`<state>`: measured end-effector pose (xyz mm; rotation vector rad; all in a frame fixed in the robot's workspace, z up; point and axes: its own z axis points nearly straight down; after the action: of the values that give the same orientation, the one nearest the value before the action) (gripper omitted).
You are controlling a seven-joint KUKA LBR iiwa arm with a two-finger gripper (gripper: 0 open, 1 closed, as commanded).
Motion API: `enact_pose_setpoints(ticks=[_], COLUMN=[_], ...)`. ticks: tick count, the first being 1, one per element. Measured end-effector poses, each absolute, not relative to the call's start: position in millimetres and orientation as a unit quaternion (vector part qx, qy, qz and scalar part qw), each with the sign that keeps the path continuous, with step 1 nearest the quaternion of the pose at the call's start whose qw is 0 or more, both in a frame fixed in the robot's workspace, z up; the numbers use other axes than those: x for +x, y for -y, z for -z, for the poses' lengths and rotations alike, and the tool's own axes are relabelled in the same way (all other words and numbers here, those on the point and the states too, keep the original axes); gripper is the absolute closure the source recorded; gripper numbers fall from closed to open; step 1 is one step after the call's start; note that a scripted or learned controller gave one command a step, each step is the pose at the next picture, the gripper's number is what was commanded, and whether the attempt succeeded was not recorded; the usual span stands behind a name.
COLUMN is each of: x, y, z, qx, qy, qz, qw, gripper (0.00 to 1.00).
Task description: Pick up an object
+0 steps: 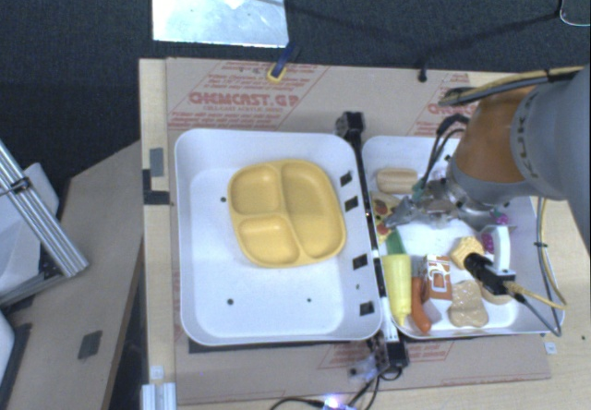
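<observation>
A brown bench [240,94] with red lettering is carrying two white bins lying side by side: the left bin [208,307] and the right bin [531,320], touching along a black-clipped seam.

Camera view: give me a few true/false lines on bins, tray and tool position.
1. The yellow tray lies in the left bin. True.
2. The yellow tray has three compartments. True.
3. The arm reaches over the left bin. False: it is over the right bin, with the tool low among the toy food.
4. The yellow corn cob lies in the yellow tray. False: it lies in the right bin, near the divider.
5. The bun-shaped piece lies near the right bin's far end. True.
</observation>
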<state>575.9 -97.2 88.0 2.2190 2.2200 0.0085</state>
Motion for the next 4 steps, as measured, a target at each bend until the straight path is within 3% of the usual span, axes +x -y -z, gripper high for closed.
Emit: enact_pose_setpoints(ticks=[1,3,4], x=[577.9,589.5,590.3], y=[97.0,103.9,103.8], z=[-100.3,-217.9,-224.7], qx=[0.707,0.705,0.705], qy=[-0.708,-0.709,-0.709], qz=[-0.0046,-0.0020,-0.0009], qw=[0.004,0.003,0.001], gripper=[1.00,1.00,1.00])
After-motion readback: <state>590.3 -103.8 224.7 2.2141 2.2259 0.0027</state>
